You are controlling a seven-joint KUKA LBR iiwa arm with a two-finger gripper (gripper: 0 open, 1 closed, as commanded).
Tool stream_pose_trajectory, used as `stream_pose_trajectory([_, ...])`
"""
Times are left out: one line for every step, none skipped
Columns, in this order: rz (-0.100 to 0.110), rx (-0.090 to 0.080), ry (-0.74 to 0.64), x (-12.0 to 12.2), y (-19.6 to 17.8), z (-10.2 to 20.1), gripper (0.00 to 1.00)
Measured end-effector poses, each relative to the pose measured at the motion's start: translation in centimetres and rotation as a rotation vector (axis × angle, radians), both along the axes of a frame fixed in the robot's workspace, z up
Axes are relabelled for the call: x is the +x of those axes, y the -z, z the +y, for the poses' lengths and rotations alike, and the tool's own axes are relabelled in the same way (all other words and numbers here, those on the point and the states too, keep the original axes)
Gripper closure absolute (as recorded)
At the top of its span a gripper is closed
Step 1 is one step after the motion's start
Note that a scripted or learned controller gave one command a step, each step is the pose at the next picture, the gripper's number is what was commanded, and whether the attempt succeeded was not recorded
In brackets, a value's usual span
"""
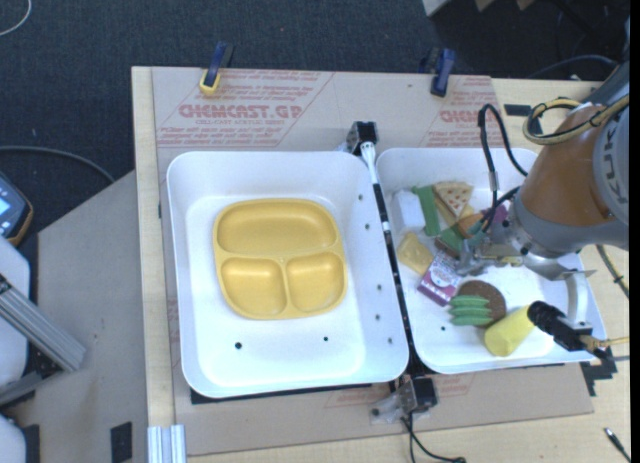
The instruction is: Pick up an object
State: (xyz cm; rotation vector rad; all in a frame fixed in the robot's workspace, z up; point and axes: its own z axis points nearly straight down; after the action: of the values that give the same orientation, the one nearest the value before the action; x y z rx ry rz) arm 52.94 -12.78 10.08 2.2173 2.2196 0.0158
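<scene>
The arm [575, 186] reaches in from the right at mid-height, its orange band broad and rounded above the grey wrist [535, 241]. Black cables loop over the top of the band. The wrist angles down and to the left, and the gripper [470, 256] hangs low at its end, pointing leftward.

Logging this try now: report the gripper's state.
Gripper: low in the right bin among the objects; open or shut cannot be told.
</scene>
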Motion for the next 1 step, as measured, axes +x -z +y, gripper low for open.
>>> stream_pose_trajectory([0.004, -0.007, 0.001, 0.45, -5.53, -1.03, 1.00])
